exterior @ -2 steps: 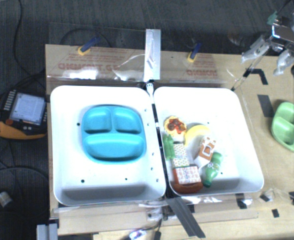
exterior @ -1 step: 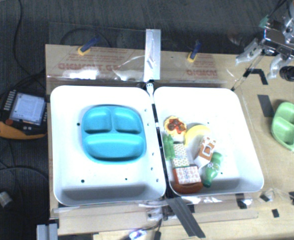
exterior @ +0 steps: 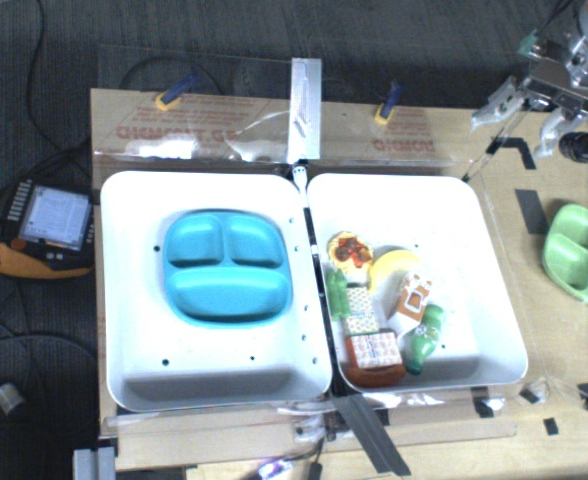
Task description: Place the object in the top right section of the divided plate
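Two shallow white bins sit side by side on the table (exterior: 114, 118). The left bin (exterior: 134, 368) holds a blue divided plate (exterior: 226, 278) with two smaller sections along its far edge and one long section along its near edge; nothing lies in any of them, the top right section included.

The right bin (exterior: 484, 298) carries a cluster of small toy foods gathered against its left wall and near edge: a round pizza-like piece (exterior: 350, 249) at the far end, a yellow banana-shaped piece (exterior: 394, 265) just beside it, a green bottle-like piece (exterior: 337, 294) along the wall, an orange and white carton (exterior: 412, 298), a green vegetable-shaped piece (exterior: 425, 336), and a checkered box on a brown base (exterior: 376, 356) nearest the camera. These pieces touch or overlap one another.

The gripper (exterior: 554, 78) hangs at the upper right corner of the view, outside both bins and beyond the far right corner of the right bin. Whether its fingers are spread or pressed together cannot be told from here. The toy pile lies well apart from it, down and to the left, and the plate lies farther left again.

A pale green object (exterior: 570, 248) rests on the table right of the right bin.
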`<state>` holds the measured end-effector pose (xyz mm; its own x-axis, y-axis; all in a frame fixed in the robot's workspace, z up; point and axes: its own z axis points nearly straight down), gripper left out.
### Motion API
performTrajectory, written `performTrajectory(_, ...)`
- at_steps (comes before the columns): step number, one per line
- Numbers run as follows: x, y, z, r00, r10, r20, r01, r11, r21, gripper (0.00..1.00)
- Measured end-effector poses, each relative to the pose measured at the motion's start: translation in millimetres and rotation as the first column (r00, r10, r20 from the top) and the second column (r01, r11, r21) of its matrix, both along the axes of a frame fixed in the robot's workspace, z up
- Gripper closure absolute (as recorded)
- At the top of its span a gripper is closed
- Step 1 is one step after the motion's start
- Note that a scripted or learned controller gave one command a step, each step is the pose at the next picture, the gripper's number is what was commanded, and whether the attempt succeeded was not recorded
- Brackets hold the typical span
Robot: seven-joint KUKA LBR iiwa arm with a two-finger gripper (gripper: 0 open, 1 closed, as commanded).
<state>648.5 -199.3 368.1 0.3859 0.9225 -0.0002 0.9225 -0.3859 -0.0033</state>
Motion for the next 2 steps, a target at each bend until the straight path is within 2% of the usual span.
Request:
performTrajectory(1,9.4,-4.7,64.8,0.878,0.479,0.002,-0.479,0.878,-0.004,0.00)
performTrajectory(2,9.4,-4.6,64.7,0.878,0.479,0.002,-0.479,0.878,-0.004,0.00)
